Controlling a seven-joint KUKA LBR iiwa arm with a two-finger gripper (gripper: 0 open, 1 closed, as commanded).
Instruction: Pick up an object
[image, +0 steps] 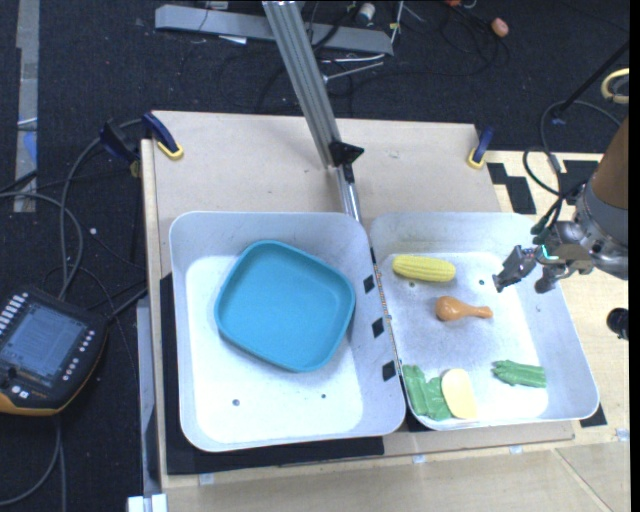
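Hovering over the right bin's (560, 330) far right part, the jaws (527, 272) stand apart with nothing between them. Arm comes in from the counter's (250, 165) right edge, wrist tipped down and toward the left, fingers pointing at the bin floor near the far right corner.

Candidates for the pick all sit in the right bin. Toy corn cob (424, 268) lies flat near the far edge, lengthwise left to right. Toy chicken drumstick (462, 310) lies just nearer than the corn, thin end toward the right, roughly mid-bin. Small green vegetable piece (519, 374) sits toward the near right corner. Green leafy piece (426, 392) and pale yellow slice (460, 394) touch each other at the near left corner, against the wall.

Left bin (190, 300) carries a blue square plate (286, 305), tilted a bit, near its middle.

Judgement: pre-grasp stage, nothing lifted yet. Drumstick and corn are closest to the jaws, both well apart from the walls, so likely easiest. The corner pair looks harder: crowded together, wall in the way.
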